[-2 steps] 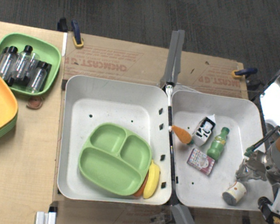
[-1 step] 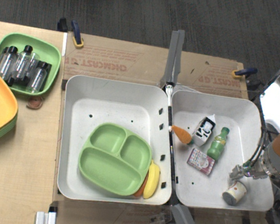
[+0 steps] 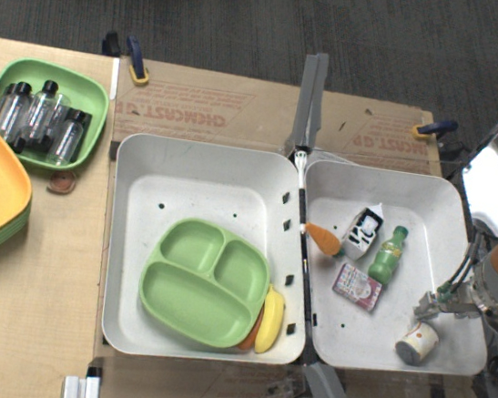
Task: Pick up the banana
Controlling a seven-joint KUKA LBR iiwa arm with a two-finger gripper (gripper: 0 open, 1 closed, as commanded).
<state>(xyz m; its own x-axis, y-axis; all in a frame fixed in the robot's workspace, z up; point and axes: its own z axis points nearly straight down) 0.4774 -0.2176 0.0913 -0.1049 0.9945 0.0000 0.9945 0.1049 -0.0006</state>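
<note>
The yellow curved banana [image 3: 271,319] lies lengthwise along the divided green plastic plate's [image 3: 205,279] right edge, left bin [image 3: 143,169]. The metal two-finger gripper [image 3: 441,305] (finger state unclear) hovers well right, across the divider.

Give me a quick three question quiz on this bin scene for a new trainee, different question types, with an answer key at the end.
1. True or false: the banana lies in the left bin, against the right edge of the green divided plate.
2. Multiple choice: which bin is the gripper over? A) the left bin B) the right bin C) neither.
3. Fill in: the item nearest the gripper is the small white ____ lying on its side.

Key: 1 true. 2 B. 3 cup.
</note>
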